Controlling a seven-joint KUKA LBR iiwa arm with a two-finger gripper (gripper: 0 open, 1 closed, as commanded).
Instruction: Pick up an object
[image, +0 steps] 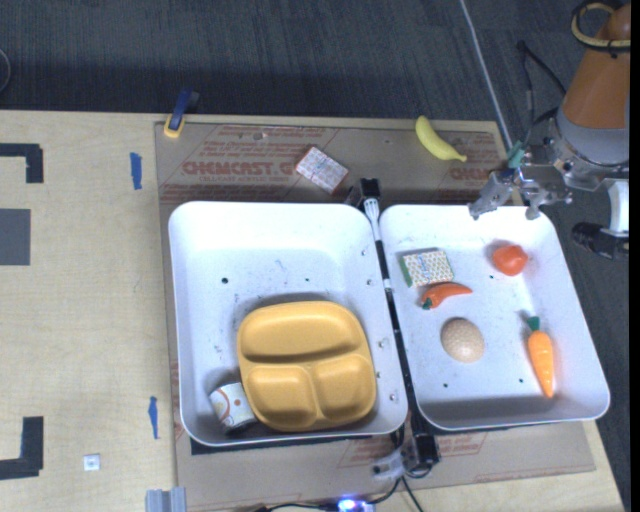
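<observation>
Small printed cup (229, 405) far left-front of claw | claw (508, 198) over right bin's (590, 400) back rim, fingers spread, holding nothing | tomato (510, 259) just in front, nearest target | advice: drop straight, centre fingers around it, clear of wall.

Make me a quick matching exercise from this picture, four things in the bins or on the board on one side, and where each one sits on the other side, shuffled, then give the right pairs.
Things:
1. yellow divided tray
2. carrot
3. banana
4. small ball

Places:
A. on the brown board behind the bins
B. near the right wall of the right bin
C. front left corner of the left bin, beside the tray
D. front middle of the left bin

Pairs: 1-D, 2-B, 3-A, 4-C
</observation>
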